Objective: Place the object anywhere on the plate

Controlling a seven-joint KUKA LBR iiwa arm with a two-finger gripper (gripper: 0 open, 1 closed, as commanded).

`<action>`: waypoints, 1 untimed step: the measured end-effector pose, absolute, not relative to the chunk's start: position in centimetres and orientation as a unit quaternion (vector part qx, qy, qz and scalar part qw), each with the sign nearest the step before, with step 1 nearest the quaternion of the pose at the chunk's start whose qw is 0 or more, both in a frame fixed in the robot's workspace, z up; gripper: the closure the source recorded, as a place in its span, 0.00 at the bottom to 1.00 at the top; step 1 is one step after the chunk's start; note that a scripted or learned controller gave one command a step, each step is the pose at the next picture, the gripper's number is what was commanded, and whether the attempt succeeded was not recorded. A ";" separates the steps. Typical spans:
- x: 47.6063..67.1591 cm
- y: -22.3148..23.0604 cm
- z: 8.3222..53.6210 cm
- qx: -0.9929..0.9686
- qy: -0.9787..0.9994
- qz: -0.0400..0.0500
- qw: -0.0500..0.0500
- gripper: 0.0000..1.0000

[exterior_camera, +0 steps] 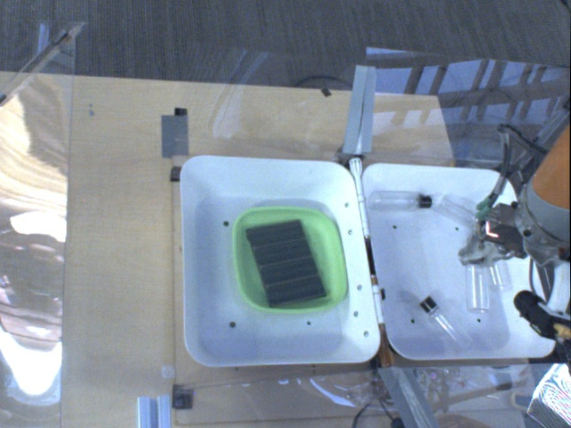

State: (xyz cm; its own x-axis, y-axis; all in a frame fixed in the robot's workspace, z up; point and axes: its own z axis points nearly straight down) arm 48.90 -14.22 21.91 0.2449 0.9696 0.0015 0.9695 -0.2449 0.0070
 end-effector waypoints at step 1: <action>48.8 -10.7 15.8 0.739 0.673 0.001 0.001 1.00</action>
